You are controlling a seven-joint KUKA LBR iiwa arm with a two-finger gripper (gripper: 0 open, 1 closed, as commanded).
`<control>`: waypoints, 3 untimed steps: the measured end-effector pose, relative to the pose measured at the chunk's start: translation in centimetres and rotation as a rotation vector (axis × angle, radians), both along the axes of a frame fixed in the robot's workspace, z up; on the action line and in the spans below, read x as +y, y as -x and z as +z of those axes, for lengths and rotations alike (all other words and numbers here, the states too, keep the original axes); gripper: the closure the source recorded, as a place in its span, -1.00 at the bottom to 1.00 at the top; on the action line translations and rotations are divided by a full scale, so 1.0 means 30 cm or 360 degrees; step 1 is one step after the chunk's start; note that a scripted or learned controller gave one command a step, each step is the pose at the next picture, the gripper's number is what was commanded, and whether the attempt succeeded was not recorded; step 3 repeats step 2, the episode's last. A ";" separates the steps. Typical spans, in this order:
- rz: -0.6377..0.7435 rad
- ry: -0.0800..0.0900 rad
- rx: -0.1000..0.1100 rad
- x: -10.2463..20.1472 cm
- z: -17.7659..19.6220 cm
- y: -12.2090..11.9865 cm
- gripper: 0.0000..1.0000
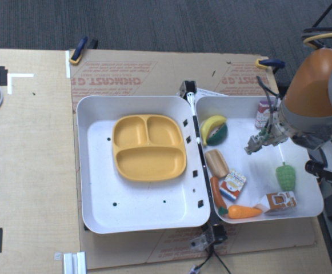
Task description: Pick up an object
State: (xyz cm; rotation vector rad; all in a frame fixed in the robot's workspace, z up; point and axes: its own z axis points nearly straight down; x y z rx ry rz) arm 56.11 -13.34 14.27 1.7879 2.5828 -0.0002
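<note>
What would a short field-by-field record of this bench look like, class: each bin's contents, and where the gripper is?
left bin: yellow divided plate
right bin: yellow-green fruit, bread roll, carrot, green toy, two small cartons
gripper: over the right bin's middle, nothing visibly held
arm: reaches in from the right

The arm (pixel 317 87) hides part of a red-and-white object (pixel 263 114) in the right bin's (pixel 308 213) far corner.
</note>
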 end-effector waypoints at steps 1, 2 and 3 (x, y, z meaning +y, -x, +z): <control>0.0024 0.0003 -0.0004 -0.012 0.775 -0.037 1.00; 0.0618 0.0001 -0.0003 0.011 0.424 0.174 1.00; 0.0618 0.0001 -0.0003 0.011 0.424 0.174 1.00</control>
